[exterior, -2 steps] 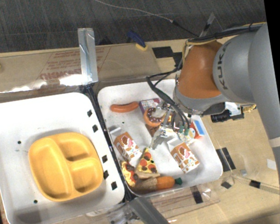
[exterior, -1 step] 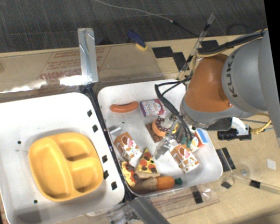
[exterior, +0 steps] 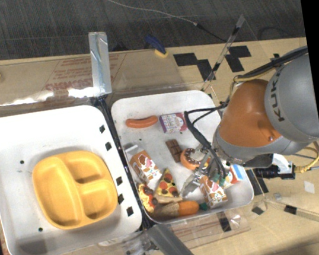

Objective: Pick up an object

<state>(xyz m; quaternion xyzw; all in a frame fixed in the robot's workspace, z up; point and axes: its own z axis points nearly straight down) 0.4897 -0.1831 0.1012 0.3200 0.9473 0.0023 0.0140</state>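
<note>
My gripper hangs low over the right part of the right bin, under the orange wrist band. It sits just above a small patterned carton and beside a brown doughnut. Other toy foods in this bin are a sausage, a purple-and-white carton, a chocolate bar, a red-and-white carton, a pizza slice and a carrot. The arm hides the bin's right side.
The left bin holds a yellow divided plate. A metal divider post rises between the bins at the back. Cables run past the arm on the right.
</note>
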